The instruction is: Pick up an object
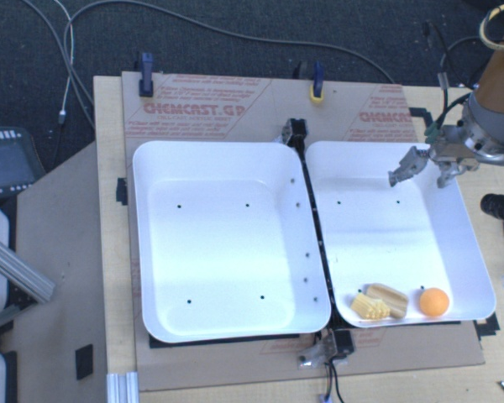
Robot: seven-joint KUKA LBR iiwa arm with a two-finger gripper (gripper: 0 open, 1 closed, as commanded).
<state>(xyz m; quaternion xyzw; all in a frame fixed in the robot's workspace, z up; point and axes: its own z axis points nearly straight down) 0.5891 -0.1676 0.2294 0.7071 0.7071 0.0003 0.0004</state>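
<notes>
Nearest the lens, along the right bin's (466, 225) front edge, three small things lie in a loose row: a yellow corn cob (370, 307), a tan bread roll (388, 294) touching it just behind, and an orange ball (434, 301) a little apart from them. All three are far from the gripper (425, 170), at the opposite end of the same bin, and any of them could serve as the thing to pick.

That gripper hangs over the bin's far rim, its two fingers spread wide, with bare white floor showing between them. One finger (406, 166) points toward the middle divider; the other sits closer to the wrist. Nothing is held. Behind it the grey arm (494, 99) rises with its orange band out of the frame.

Beyond the divider from the gripper sits the left bin (151, 250), its floor showing a few dark dots. Both bins rest on a cardboard sheet (193, 107) with red print, fixed at the back by a blue clamp (145, 70) and a yellow and blue clamp (317, 83). Grey cables (34, 7) trail over the dark floor behind.
</notes>
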